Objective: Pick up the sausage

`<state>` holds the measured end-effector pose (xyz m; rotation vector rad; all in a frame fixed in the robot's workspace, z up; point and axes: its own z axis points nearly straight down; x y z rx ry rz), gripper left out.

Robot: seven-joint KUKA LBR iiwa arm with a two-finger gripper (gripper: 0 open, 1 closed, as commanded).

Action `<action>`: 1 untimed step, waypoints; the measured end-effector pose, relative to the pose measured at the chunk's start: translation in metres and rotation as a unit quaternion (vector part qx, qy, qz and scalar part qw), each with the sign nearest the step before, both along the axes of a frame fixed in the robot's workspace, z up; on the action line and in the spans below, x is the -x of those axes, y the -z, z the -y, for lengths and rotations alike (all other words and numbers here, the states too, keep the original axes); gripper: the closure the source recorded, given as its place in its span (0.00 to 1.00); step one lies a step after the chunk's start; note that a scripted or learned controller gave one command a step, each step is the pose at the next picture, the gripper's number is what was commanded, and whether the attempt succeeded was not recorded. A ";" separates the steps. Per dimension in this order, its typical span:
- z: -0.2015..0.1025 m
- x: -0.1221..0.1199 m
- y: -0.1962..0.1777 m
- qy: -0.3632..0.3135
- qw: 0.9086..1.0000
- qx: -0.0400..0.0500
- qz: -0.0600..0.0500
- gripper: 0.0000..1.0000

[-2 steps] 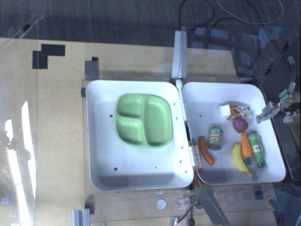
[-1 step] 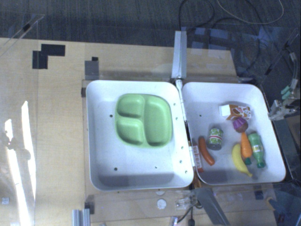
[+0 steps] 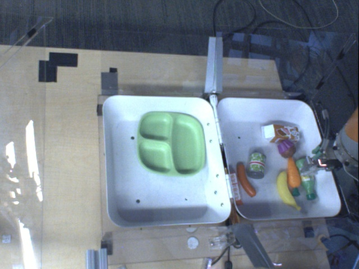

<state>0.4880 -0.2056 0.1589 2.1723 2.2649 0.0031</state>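
Observation:
The sausage (image 3: pixel 245 179), a short reddish-orange link, lies tilted near the left wall of the right bin (image 3: pixel 263 108), toward the front. My gripper (image 3: pixel 321 160) hovers at that bin's right rim, well to the right of the sausage, with a carrot, a banana and a green bottle in between. Part of the arm (image 3: pixel 349 140) shows behind it at the view's right edge. Nothing can be seen held in the gripper.
Close to the sausage's upper right stands a small green-labelled can (image 3: pixel 257 164). Further right lie a banana (image 3: pixel 286 190), a carrot (image 3: pixel 293 173) and a green bottle (image 3: pixel 308 185). A purple item (image 3: pixel 286 147) and a white box (image 3: pixel 268 131) sit behind. The left bin (image 3: pixel 120 200) holds a green divided plate (image 3: pixel 171 142).

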 end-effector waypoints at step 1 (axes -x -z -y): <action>0.000 -0.003 -0.011 -0.002 1.000 0.001 0.004 1.00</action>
